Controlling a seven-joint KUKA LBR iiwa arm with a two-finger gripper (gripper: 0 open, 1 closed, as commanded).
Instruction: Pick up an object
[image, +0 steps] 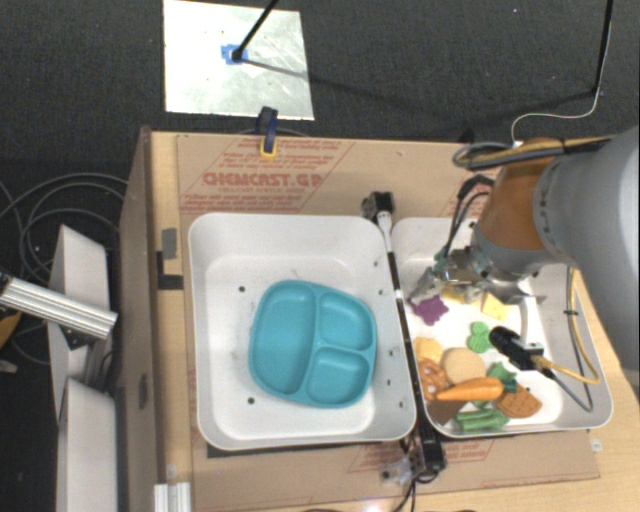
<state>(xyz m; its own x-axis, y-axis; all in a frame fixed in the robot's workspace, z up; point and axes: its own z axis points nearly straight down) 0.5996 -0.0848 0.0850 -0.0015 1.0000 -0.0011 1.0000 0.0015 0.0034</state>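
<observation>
My gripper (437, 283) hangs low over the back left part of the right bin (570, 418). Right under and in front of it lies a purple toy piece (432, 311); whether they touch I cannot tell. A yellow piece (496, 305) lies to its right, under the wrist. Nearer the front are a green piece (480, 336), a tan bread roll (462, 363), a pretzel (431, 376), an orange carrot (468, 391), a brown cookie (521, 404) and green beans (480, 421).
The left bin (225, 250) holds a blue divided plate (312, 343). A dark clamped rail (391, 268) separates the two bins. Both stand on a cardboard sheet (262, 175). The grey arm (590, 205) covers the right bin's back right part.
</observation>
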